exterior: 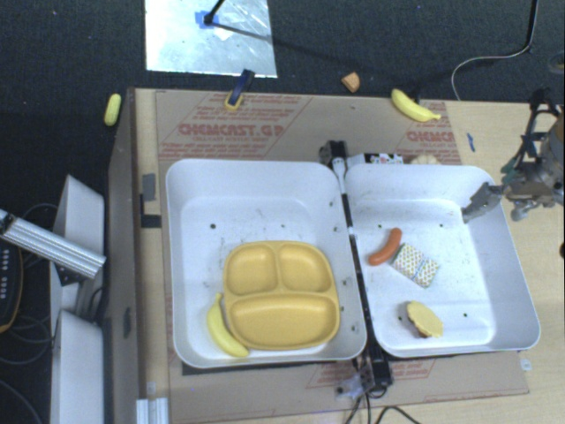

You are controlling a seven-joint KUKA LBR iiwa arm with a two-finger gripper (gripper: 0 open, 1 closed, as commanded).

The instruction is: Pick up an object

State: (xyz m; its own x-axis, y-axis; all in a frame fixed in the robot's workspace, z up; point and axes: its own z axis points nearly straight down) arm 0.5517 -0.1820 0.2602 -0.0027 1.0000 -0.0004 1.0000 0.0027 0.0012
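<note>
The right bin point(494, 325) holds three objects. An orange sausage point(385, 246) lies near its left wall, with a small checkered grey-white block point(415, 264) just to its right. A round tan and yellow bun-like piece point(424, 319) sits towards the front. In the left bin point(190, 237) a yellow divided plate point(281, 293) rests beside a banana point(224, 329) at its front left. My gripper point(505, 193) hangs over the right bin's far right corner, well apart from all the objects, and it is too small and blurred to make out.
A second banana point(413, 105) and a small orange piece point(351, 81) lie on the bench behind the bins. A yellow object point(112, 109) lies off the bench's left corner. A shiny sheet point(210, 25) is on the floor at the back.
</note>
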